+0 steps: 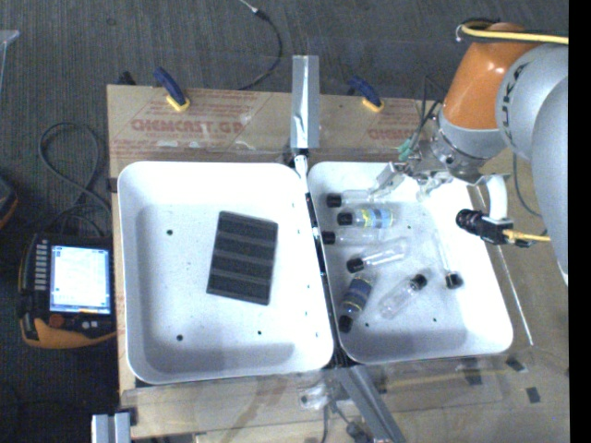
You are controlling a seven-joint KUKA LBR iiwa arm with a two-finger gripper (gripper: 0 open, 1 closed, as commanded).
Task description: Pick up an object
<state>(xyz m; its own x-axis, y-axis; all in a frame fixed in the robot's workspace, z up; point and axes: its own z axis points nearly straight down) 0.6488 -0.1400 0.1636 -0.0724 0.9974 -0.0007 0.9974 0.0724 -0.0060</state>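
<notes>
1. The gripper [413, 175] hangs over the far part of the right bin [480, 335], with nothing visible between its parts; how wide it stands I cannot tell.
2. Several clear bottles lie below and in front of it: the labelled bottle [369, 218] is nearest, the blue-capped bottle [355, 293] is further toward the near rim.
3. The step seems to be the approach; no object is picked yet.
4. Next it must descend straight on one bottle, well aligned across its body.
</notes>
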